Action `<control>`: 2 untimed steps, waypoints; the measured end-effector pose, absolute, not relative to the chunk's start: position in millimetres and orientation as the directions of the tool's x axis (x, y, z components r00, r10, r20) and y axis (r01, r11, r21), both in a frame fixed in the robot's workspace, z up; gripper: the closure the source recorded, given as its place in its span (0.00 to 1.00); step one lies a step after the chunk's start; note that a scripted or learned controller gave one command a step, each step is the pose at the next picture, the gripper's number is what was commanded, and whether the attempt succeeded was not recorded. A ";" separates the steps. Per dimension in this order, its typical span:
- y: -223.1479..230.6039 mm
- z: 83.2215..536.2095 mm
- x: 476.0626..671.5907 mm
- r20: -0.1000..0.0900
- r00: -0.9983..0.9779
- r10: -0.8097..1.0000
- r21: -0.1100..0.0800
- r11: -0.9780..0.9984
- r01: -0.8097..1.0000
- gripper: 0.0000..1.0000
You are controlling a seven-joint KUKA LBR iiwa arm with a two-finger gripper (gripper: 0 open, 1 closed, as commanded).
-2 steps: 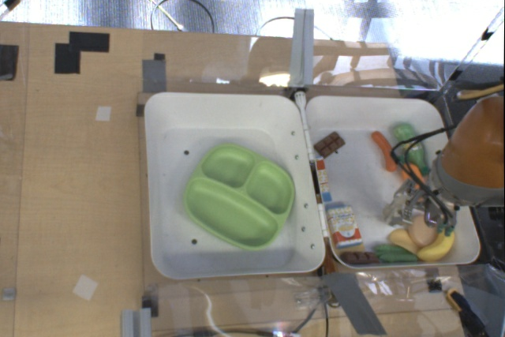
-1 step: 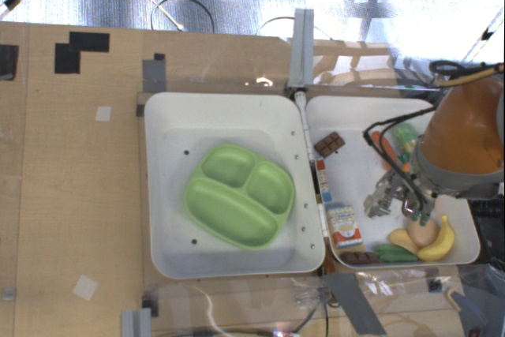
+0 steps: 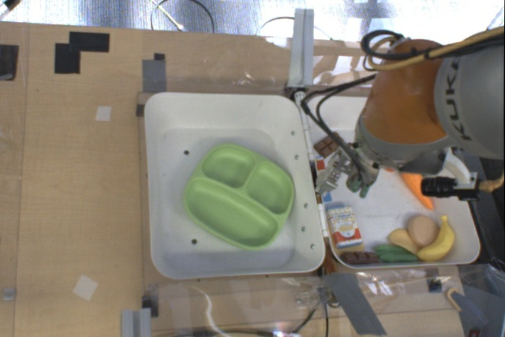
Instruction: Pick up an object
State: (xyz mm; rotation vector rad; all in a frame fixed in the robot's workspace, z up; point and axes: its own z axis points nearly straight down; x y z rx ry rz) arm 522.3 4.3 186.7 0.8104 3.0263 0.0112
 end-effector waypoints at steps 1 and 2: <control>-7.7 223.8 601.4 -0.010 -0.831 0.556 0.007 0.831 0.556 1.00; -1.5 278.7 636.2 -0.009 -0.758 0.652 0.008 0.758 0.652 1.00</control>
